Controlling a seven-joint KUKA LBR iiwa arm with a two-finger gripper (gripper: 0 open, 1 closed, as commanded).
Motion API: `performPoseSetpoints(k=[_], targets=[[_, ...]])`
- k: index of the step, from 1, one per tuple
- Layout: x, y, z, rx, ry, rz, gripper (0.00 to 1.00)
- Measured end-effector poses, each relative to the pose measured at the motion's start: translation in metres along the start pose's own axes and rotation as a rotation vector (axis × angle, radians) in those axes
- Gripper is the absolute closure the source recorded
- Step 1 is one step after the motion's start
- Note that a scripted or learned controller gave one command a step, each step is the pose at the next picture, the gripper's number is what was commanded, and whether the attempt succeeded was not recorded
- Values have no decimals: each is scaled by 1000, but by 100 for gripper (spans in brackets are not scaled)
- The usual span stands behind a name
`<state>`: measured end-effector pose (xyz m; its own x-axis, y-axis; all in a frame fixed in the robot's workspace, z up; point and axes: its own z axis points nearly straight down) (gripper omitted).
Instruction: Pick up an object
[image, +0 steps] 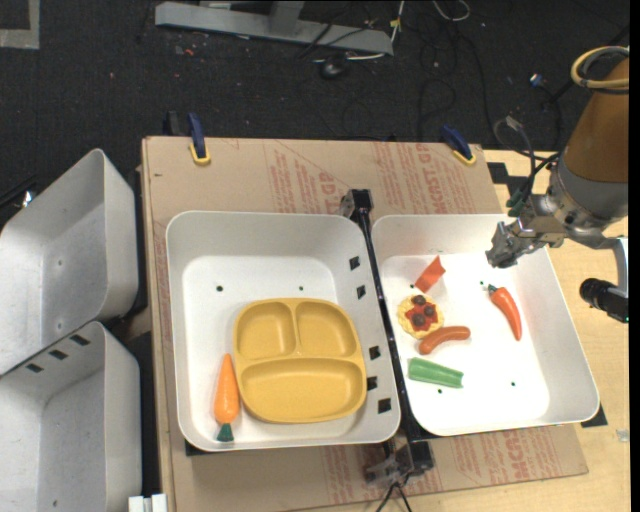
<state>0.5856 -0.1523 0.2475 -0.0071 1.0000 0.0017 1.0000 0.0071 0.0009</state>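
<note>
1. Your candidates for pickup lie in the right bin (560, 395): a red chili pepper (508, 309) toward its right side, a small red wedge-shaped piece (430, 273) near its upper left, a little pizza-like round with dark toppings (420, 315) just below that, a sausage (444, 339) touching or nearly touching the round's lower edge, and a green pea pod (435, 373) lowest of the group.
2. You see the tool (507, 245) over the right bin's upper right area, just above the chili pepper's stem end and apart from it; nothing shows between its fingers, and you cannot tell whether they are spread or pressed together.
3. Above the tool, the arm's orange band (600, 125) and grey wrist come in from the right.
4. In the left bin (190, 250) you have a yellow divided plate (298, 360) with three compartments, and an orange carrot (227, 392) just beside its left edge, green end pointing down.
5. The two bins sit side by side, joined by a black clip strip along the shared edge, on a brown board (290, 170).
6. The board carries faint red printing, mirrored and upside down; you cannot read it with confidence.
7. Two blue-and-yellow clamps (199, 140) hold the board's far edge on the table, and two further white bins (60, 240) stand at the left.
</note>
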Motion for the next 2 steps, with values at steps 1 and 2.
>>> performPoseSetpoints(k=[1,2], targets=[[60,-19,-1,2,1,-1,100],[110,-31,-7,1,0,0,100]])
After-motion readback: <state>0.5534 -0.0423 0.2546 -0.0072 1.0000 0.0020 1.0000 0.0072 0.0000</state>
